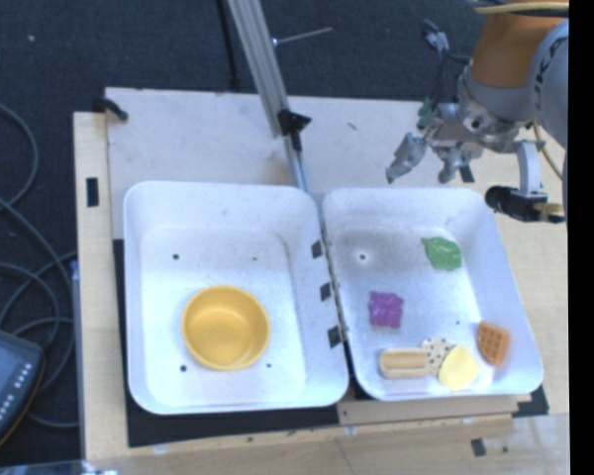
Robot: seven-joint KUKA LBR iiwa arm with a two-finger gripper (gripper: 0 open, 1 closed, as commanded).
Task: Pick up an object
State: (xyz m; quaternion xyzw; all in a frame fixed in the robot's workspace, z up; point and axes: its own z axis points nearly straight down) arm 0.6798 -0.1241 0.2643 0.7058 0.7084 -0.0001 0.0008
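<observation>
My gripper [431,166] hangs above the far rim of the right bin [505,255], open, with nothing between its fingers [404,159]. Below it in that bin lie a green lump [442,252] near the back, a purple piece [385,309] in the middle, and along the front a tan bread roll [404,363], a small spotted white piece [436,349], a pale yellow piece [459,368] and an orange waffle [492,343]. A yellow bowl [226,327] stands upright in the left bin [148,265].
A slanted metal pole [262,57] rises from the bench behind the seam between the bins. Cables and a tablet [5,384] lie on the dark floor to the left. Bare bench shows behind the bins.
</observation>
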